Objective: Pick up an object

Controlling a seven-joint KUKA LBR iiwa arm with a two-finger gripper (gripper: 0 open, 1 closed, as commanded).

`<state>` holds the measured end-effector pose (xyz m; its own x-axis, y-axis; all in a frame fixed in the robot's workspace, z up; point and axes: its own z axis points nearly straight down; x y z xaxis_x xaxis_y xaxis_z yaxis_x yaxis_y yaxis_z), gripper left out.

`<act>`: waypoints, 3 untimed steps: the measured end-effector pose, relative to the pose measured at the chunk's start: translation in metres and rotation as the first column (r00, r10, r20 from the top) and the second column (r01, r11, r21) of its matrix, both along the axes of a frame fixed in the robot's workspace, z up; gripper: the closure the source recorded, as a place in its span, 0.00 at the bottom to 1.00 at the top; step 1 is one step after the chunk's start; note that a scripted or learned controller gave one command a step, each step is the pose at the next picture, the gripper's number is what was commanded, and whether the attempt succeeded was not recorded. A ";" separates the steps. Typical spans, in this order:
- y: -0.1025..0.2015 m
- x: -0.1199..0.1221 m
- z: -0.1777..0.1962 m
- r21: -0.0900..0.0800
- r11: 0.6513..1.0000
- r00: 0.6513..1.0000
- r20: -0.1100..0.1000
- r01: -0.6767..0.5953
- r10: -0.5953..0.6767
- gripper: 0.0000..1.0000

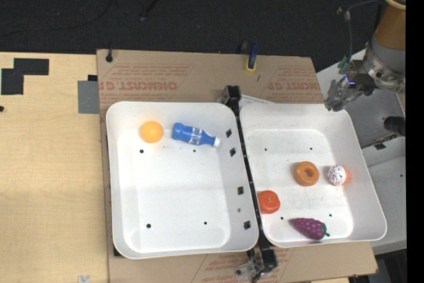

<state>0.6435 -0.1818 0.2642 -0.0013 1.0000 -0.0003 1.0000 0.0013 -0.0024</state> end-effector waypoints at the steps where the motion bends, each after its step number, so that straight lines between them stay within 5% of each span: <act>1: 0.007 0.000 0.000 0.000 1.000 1.000 -0.001 -0.001 0.001 1.00; 3: 0.024 0.000 -0.004 0.001 1.000 1.000 -0.002 -0.001 0.001 1.00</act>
